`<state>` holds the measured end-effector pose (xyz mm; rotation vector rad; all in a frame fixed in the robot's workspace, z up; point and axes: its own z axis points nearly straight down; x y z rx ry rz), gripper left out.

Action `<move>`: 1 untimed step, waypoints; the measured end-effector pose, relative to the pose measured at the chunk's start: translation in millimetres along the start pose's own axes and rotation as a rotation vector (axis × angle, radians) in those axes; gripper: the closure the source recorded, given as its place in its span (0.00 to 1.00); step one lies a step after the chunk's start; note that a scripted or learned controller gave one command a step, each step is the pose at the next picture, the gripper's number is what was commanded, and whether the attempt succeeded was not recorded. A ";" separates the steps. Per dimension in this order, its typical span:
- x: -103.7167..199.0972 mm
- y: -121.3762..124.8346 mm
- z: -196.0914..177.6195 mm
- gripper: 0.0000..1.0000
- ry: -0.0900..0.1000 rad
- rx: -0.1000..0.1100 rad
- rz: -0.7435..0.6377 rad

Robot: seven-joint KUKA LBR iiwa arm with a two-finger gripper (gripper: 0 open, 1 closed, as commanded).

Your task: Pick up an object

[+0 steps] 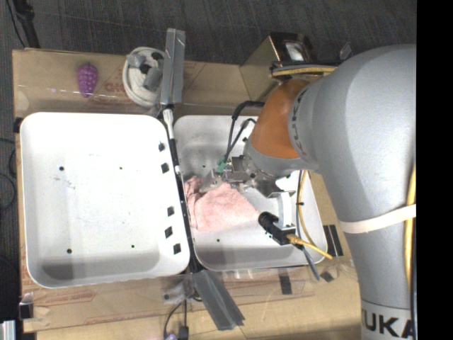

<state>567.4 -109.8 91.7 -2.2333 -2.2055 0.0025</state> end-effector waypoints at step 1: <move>-29.2 17.8 -0.7 0.00 0.000 -0.002 -0.052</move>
